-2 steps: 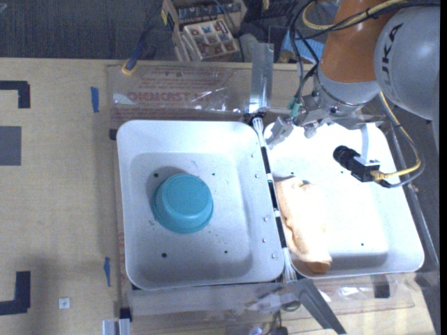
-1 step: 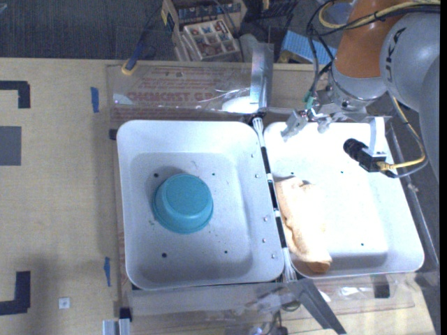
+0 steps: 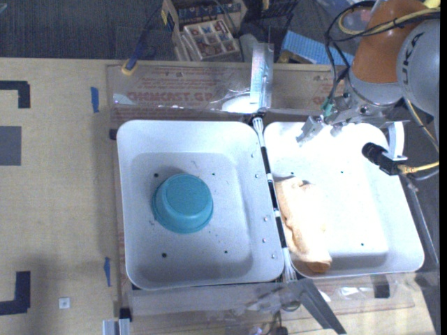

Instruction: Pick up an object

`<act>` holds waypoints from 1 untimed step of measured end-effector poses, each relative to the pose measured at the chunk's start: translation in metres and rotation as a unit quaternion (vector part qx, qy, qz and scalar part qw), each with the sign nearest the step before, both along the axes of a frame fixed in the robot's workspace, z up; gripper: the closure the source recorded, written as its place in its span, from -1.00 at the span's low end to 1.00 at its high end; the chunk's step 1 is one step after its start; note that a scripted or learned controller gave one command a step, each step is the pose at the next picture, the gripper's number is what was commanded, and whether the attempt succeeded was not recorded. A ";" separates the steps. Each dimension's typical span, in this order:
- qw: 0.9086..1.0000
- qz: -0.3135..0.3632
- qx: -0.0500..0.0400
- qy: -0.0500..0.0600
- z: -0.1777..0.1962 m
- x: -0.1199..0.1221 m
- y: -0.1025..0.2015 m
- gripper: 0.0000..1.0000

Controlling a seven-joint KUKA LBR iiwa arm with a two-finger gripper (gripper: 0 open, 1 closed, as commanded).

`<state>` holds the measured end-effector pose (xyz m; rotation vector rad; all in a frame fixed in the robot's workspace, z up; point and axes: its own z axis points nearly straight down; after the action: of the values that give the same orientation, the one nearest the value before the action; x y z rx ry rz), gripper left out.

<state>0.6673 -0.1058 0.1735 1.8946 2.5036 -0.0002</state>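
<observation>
A blue bowl (image 3: 183, 202) sits upside down in the middle of the left bin (image 3: 133, 145). A tan, sponge-like slab (image 3: 305, 223) lies along the left wall of the right bin (image 3: 398, 250), reaching toward its front corner. My gripper (image 3: 320, 129) hangs over the back of the right bin, above and behind the tan slab and well apart from it. It is open and holds nothing. The grey arm with its orange band (image 3: 380, 37) comes in from the upper right.
A black part (image 3: 380, 157) of the arm's mount juts over the right bin's right rim. A clear plastic sheet (image 3: 188, 96) and a cardboard panel lie behind the bins. Boxes and clutter (image 3: 206, 26) stand farther back.
</observation>
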 end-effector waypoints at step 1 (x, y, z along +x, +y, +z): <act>1.000 0.002 0.000 0.000 -0.033 -0.030 0.001 -1.00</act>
<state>0.6370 -0.1052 0.1403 1.8890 2.5091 0.0001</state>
